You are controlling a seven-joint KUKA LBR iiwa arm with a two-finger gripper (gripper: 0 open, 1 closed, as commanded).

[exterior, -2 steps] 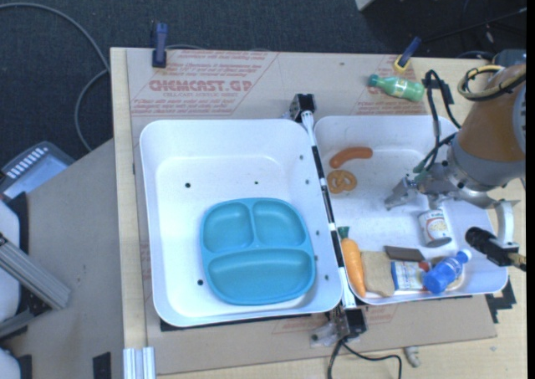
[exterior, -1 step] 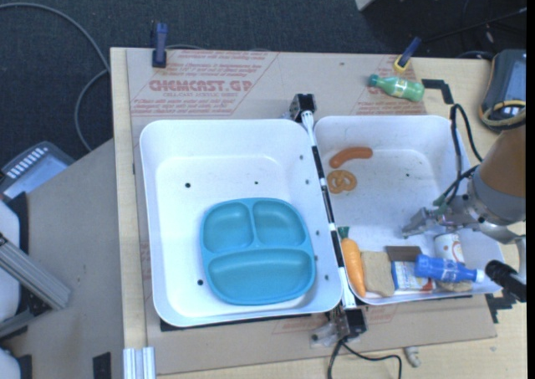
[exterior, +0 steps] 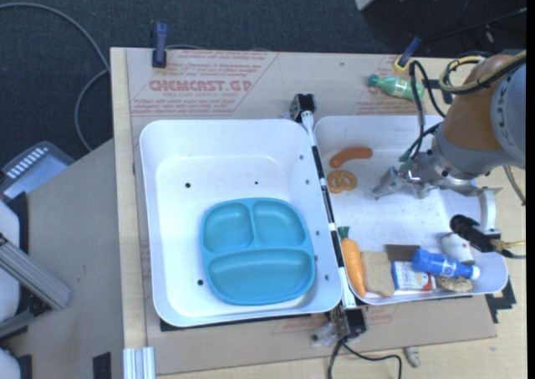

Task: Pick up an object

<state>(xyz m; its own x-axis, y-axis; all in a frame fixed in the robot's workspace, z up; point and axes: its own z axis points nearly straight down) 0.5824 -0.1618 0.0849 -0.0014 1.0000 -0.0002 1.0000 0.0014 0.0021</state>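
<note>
nothing is lifted yet, by the look of it. along the lower edge of the right bin [exterior: 493,281] lie a smooth carrot [exterior: 354,262], a flat bread slice [exterior: 378,274] and a blue tube [exterior: 441,264]. higher up sit a pretzel [exterior: 341,181] and glossy sausage [exterior: 350,155]. the end effector [exterior: 391,183] hovers right of the pretzel; whether it is open or closed, i cannot tell.

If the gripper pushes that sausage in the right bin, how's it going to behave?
The sausage looks like a smooth, rounded toy, so it would probably roll or slide on the bin floor. It is small and likely light. Its slight curve might make it spin rather than move straight when nudged by the gripper.
</note>
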